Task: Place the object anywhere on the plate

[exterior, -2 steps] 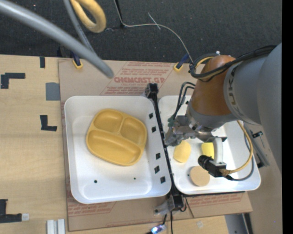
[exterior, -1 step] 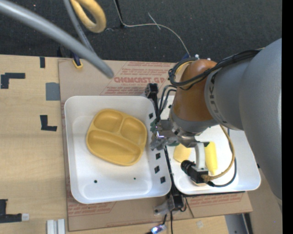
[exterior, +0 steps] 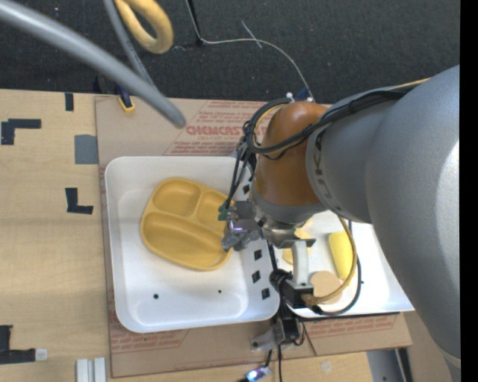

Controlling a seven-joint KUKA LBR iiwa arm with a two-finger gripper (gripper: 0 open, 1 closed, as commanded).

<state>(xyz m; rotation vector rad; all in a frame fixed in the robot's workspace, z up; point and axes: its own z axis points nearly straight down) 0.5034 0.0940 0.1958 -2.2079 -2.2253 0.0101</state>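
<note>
A yellow plate (exterior: 179, 220) with three compartments lies in the left white bin (exterior: 134, 298), in its upper half. My gripper (exterior: 234, 230) hangs over the plate's right rim, close to the wall between the two bins. The grey arm and its orange band cover most of the gripper from above. A small green bit (exterior: 222, 214) shows at the gripper's left side; I cannot tell what it is or whether it is held.
In the right bin (exterior: 381, 291) lie a yellow banana-shaped thing (exterior: 340, 252) and a tan round thing (exterior: 325, 283), partly under the arm. Both bins rest on cardboard (exterior: 209, 127). A yellow ring (exterior: 146, 22) hangs at the top.
</note>
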